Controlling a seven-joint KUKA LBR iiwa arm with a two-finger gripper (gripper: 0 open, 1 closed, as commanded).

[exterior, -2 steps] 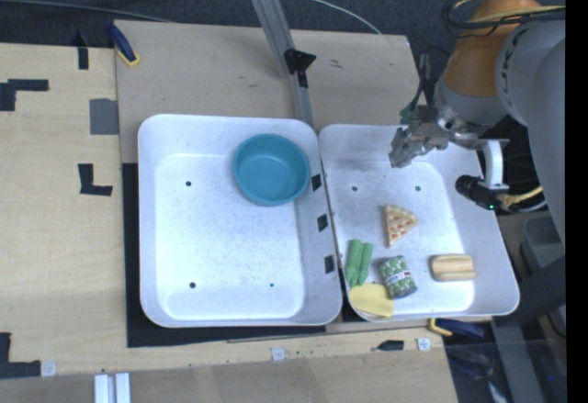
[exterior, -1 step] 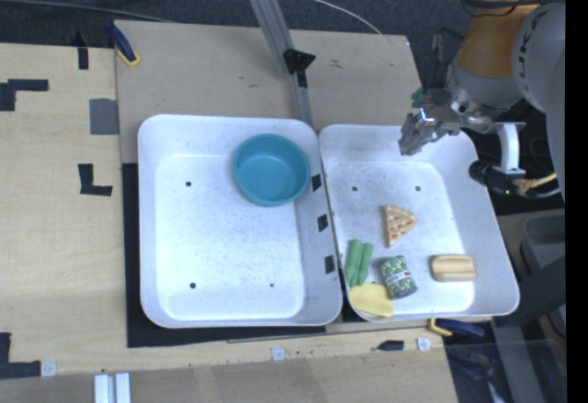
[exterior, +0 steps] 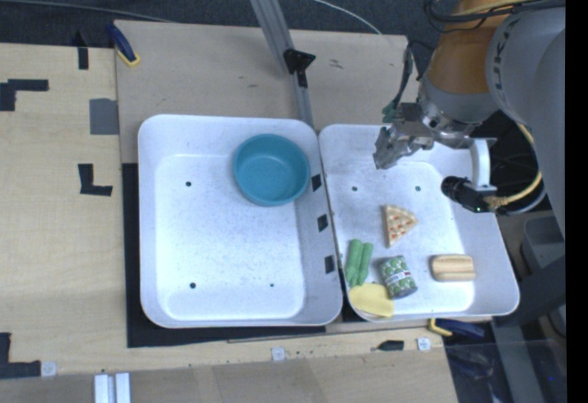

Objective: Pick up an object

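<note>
My gripper (exterior: 388, 153) hangs over the far part of the right bin (exterior: 354, 153), with nothing visible between its fingers. Below it in that bin lie a pizza slice (exterior: 399, 224), a green pod-like piece (exterior: 357, 261), a small green can (exterior: 398, 275), a tan bread roll (exterior: 451, 268) and a yellow piece (exterior: 371, 300) at the front edge. A blue bowl (exterior: 270, 169) sits at the far right of the left bin (exterior: 184, 236). The pizza slice is the nearest object to the gripper, a short way toward the front.
A slanted metal pole (exterior: 272, 16) crosses the bench behind the bins and ends at the divide between them. Black cables and a connector (exterior: 464, 193) hang off the wrist at the right bin's right rim.
</note>
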